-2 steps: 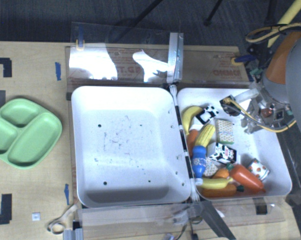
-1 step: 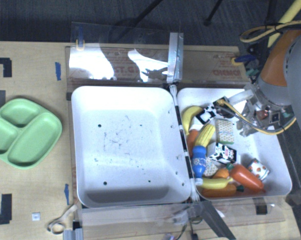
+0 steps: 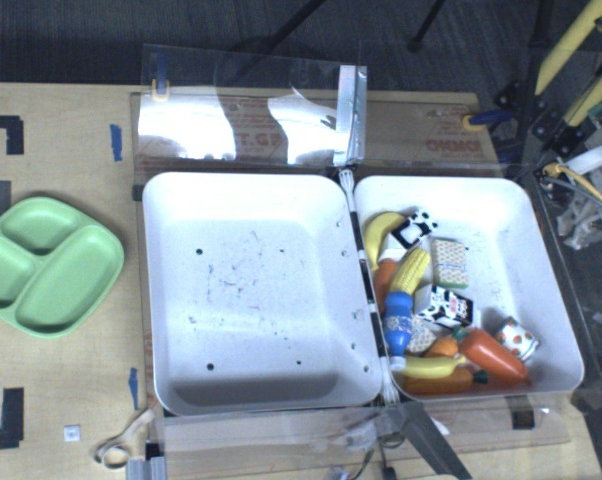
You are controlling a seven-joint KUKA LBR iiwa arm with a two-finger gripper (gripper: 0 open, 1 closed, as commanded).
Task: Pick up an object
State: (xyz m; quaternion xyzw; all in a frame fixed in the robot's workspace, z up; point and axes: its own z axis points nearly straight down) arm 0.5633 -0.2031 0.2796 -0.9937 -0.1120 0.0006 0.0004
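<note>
Pale grey hardware at the far right edge, draped with loose cables, partly cut by the frame, too cluttered to tell whether it belongs to the arm, its pose unclear

A single fixed camera looks down from above onto a wooden counter, tilted at a slant so the far edge sits at the top of the frame and dark floor lies beyond it. It stands back far enough to take in both white bins whole: the left bin near the middle, the right bin beside it. A green divided plate lies at the frame's left edge.
</note>
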